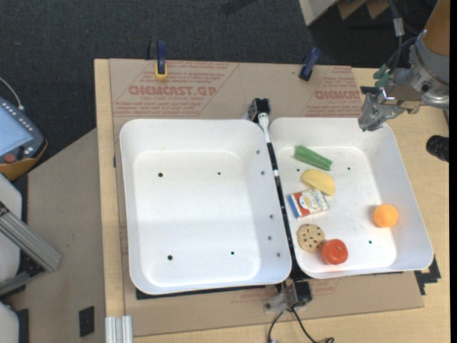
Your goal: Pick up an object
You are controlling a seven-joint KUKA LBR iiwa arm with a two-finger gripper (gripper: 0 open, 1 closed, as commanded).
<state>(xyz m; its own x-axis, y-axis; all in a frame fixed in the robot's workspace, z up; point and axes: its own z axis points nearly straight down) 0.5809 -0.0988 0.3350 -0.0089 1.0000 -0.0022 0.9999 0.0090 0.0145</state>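
Note:
The right bin holds several small items: a green bar, a yellow piece, a red, white and blue carton, a brown cookie, a red tomato-like piece and an orange ball. My gripper hangs over the far right rim of that bin, apart from all of them, with nothing seen between its fingers.
The left bin lies beside the right one, with a black divider strip between them. Blue clamps grip the cardboard base at the far edge. Cables run near the arm at upper right.

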